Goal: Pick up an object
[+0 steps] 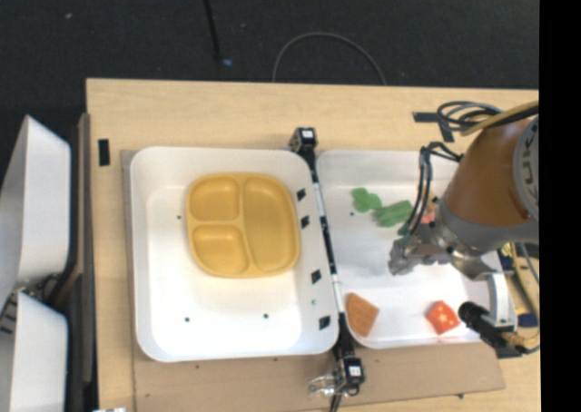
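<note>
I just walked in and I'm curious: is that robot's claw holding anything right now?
Gripper: low over the right bin, near the green pieces; whether it is open, closed or holding something cannot be told.

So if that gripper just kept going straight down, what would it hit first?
Probably the bare floor of the right bin: the gripper hangs just below the green pieces. Depth is hard to judge.

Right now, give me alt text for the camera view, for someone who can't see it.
A grey and orange robot arm reaches from the right into the right white bin, its gripper low between green pieces, an orange wedge and a red block. The left white bin holds a yellow divided plate.
</note>
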`<move>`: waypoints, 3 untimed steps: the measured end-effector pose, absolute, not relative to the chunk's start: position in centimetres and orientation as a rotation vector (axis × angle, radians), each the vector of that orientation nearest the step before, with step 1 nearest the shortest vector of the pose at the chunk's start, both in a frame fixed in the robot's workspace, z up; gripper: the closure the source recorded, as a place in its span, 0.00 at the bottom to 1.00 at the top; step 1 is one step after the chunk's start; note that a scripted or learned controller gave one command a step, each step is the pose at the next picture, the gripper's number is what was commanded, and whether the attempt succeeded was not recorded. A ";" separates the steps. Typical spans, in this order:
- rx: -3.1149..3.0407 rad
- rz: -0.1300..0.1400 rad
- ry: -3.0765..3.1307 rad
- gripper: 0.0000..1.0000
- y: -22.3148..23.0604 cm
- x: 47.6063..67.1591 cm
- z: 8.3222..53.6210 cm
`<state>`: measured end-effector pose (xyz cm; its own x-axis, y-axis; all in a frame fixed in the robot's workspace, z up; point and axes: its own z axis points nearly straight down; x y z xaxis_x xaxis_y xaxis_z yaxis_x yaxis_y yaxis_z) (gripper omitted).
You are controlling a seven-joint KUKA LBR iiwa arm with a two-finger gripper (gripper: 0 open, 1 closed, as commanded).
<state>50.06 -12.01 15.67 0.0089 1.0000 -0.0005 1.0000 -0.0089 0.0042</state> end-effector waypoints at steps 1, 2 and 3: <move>2.213 0.006 2.220 1.00 -11.6 50.9 21.7; 2.217 0.002 2.223 1.00 -11.6 51.0 22.3; 2.214 0.003 2.227 1.00 -6.6 52.1 22.0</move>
<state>52.09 -6.58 22.01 -0.0058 1.0000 0.0002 1.0000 0.0058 0.0024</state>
